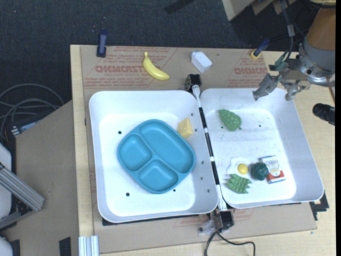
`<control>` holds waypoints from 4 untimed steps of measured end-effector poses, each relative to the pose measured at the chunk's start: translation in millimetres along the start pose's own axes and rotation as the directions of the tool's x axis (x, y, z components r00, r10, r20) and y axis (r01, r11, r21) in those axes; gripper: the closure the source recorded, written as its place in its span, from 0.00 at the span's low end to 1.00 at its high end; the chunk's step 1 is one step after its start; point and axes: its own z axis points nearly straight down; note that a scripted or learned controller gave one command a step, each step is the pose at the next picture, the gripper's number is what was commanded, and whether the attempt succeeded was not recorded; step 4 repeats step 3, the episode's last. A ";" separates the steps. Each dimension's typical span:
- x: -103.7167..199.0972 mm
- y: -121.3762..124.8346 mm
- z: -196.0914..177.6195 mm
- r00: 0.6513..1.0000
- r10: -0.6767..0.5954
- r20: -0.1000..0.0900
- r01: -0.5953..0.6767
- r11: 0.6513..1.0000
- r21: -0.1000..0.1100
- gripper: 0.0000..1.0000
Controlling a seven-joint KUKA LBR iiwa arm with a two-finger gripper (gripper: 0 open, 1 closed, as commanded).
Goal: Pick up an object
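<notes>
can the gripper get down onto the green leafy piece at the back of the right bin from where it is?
Probably yes. The gripper hangs over the right bin's far edge, and the green leafy piece lies alone on bare floor, apart from the other items and the walls.

A grey metal arm (314, 63) with a broad orange band (324, 31) at two o'clock ends in a grey two-finger gripper (277, 88); black cables (289, 33) trail along the wrist.
</notes>
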 end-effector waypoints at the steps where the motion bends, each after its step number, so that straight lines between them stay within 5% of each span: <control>1: 33.2 -3.0 88.5 1.000 -0.001 -0.001 0.001 1.000 0.002 0.00; 2: 44.8 15.2 169.0 1.000 0.000 -0.001 0.000 1.000 0.003 0.00; 3: 44.6 17.3 156.2 1.000 0.000 0.000 0.000 1.000 -0.004 1.00; 4: 44.6 17.3 156.2 1.000 0.000 0.000 0.000 1.000 -0.004 1.00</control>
